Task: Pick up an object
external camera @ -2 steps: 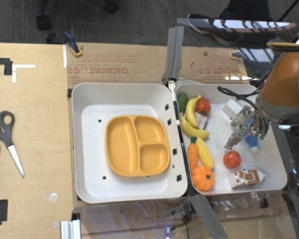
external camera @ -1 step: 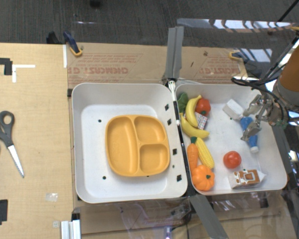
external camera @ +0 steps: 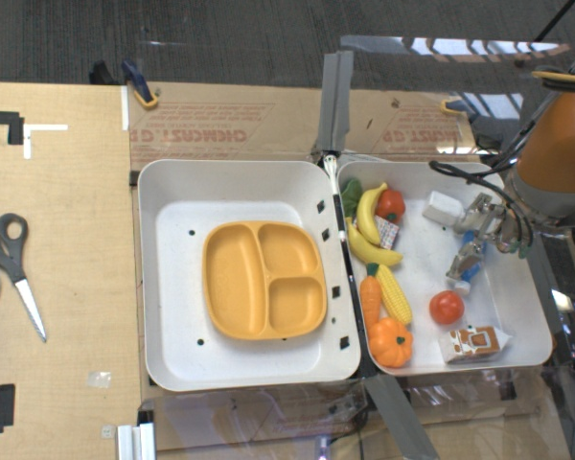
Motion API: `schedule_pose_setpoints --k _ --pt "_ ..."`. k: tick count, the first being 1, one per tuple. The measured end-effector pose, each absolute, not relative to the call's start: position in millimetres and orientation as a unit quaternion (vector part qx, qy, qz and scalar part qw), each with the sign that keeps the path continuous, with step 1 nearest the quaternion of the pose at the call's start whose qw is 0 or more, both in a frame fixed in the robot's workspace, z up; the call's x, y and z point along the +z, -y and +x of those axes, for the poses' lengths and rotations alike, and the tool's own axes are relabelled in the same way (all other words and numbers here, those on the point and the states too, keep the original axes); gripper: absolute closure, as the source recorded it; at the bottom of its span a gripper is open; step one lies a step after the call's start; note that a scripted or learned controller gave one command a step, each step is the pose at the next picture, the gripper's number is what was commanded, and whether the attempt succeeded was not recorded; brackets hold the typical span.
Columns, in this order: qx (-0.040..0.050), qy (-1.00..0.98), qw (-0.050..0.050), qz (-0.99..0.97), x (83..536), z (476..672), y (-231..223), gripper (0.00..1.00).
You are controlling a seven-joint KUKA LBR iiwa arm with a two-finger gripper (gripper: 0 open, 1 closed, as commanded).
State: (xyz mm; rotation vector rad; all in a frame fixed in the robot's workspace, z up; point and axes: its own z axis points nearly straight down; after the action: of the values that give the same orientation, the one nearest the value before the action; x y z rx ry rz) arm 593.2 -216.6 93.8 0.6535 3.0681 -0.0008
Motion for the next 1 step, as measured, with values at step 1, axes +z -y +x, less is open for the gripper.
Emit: schedule_pose_setpoints --k 1 --pt "0.0 -0.94 0.0 0.342 92.3 581.3 135.4 0.0"
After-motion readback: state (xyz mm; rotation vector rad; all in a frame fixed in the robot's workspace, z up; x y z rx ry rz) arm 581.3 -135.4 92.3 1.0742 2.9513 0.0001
